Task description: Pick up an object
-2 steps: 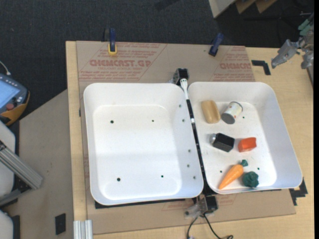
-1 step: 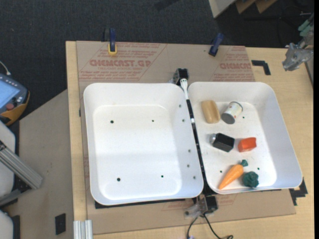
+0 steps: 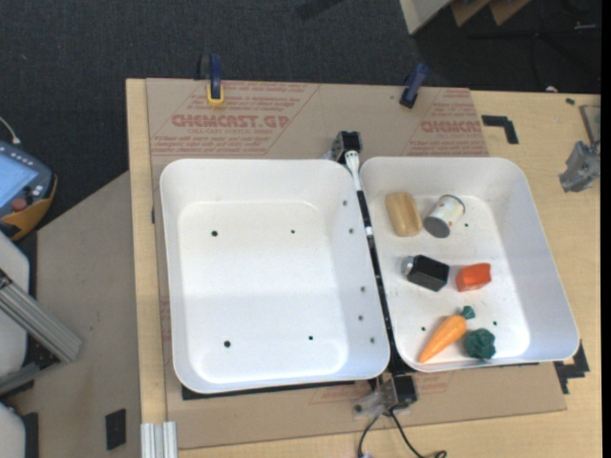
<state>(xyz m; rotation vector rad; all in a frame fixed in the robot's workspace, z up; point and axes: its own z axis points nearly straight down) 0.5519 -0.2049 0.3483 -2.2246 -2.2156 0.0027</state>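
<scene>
Well apart from the carrot, black block and tan cylinder, the gripper sits, opening impossible to tell

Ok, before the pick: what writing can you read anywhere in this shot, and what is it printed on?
"CHEMCAST GP", red print on the brown protective sheet over the bench board, behind the left white bin.
A cropped repeat, "CHEMCAST", on that sheet behind the right white bin.
Smaller red lines around both: too blurred to read.

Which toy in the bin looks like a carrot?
The orange carrot with a green top, at the right bin's near edge beside the green lump.
</scene>
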